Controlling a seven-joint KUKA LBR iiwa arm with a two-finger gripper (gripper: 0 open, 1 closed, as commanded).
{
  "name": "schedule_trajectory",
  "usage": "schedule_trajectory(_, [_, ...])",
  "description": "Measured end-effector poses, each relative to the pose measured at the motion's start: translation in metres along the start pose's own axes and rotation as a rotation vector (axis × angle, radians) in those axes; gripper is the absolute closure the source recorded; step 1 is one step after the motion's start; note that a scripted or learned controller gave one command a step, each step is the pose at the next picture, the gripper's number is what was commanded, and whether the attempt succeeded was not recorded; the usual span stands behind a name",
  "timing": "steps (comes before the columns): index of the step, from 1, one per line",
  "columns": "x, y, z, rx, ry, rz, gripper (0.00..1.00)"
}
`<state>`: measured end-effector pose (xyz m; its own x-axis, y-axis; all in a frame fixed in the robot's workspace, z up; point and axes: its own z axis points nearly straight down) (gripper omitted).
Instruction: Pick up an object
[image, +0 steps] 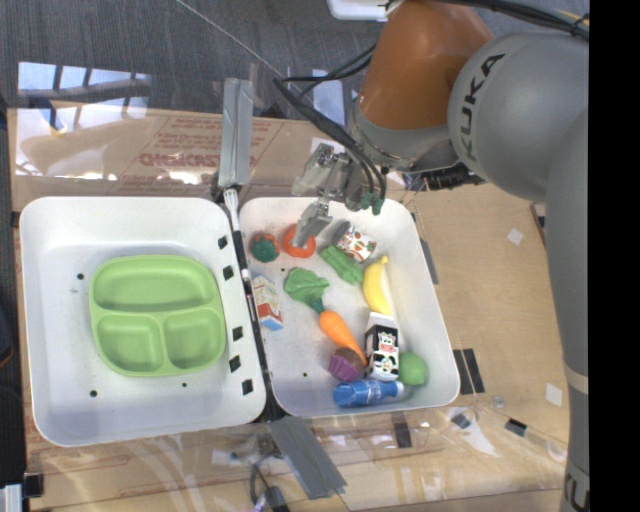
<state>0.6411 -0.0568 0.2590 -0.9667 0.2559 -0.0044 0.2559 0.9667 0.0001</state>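
**Carefully down on the orange ring**

Here the likeliest target is the orange ring (292, 241), lying flat near the back of the right bin (432, 330), just beside a small green piece (264, 247) on its left. The gripper (308, 228) hangs right over it, fingers pointing down and leftward, tips at or just above the ring's right edge. Whether the tips already touch it is hard to say from this slant, and I cannot tell how wide the jaws stand, since the fingers overlap in the view.

To do this well, one finger should go inside the ring and one outside, or both should straddle its rim squarely; a glancing close would likely flick so light a piece away. The descent should stay vertical, clear of the leafy green (306, 285) in front and the printed packet (355, 243) to the right.

Further out lie a banana (376, 285), a carrot (336, 327), a milk carton (381, 349) and a blue bottle (366, 393). The left bin (40, 300) holds a green tray (158, 314), well apart.
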Motion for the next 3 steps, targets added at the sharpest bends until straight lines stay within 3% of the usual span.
schedule_trajectory(1, [0.048, -0.051, 0.134, 0.002, 0.015, -0.048, 0.00])
schedule_trajectory(2, [0.083, -0.088, 0.167, 0.001, 0.006, 0.026, 0.00])
schedule_trajectory(3, [0.144, -0.099, 0.167, 0.000, 0.007, 0.032, 0.00])
